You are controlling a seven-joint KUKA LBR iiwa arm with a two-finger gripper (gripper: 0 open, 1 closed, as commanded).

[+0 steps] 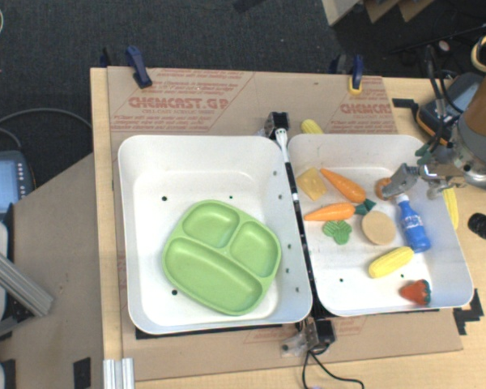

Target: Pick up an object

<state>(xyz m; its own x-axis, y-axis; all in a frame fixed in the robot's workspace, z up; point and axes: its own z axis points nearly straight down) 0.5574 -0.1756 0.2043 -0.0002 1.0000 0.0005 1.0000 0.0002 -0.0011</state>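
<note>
1. Two shallow white bins of smooth, glossy plastic with rounded corners sit side by side on a board. The left bin holds a matte green divided plate, oval with three compartments.
2. The right bin holds moulded toy food. Two tapered orange carrots: one at the bin's 11 o'clock, long axis from 10 to 4 o'clock; the other just below it, nearly level, its tip toward 9 o'clock.
3. A blue bottle with a white cap lies near the bin's centre-right, long axis close to 12–6 o'clock, cap toward 12.
4. A yellow corn cob lies at 5 o'clock, angled 8 to 2 o'clock. Beside it are a tan round disc and a red strawberry-like piece.
5. The gripper, grey metal, hangs at the bin's 1 o'clock, just above the bottle's cap. Whether it is clenched or released cannot be told.
</note>
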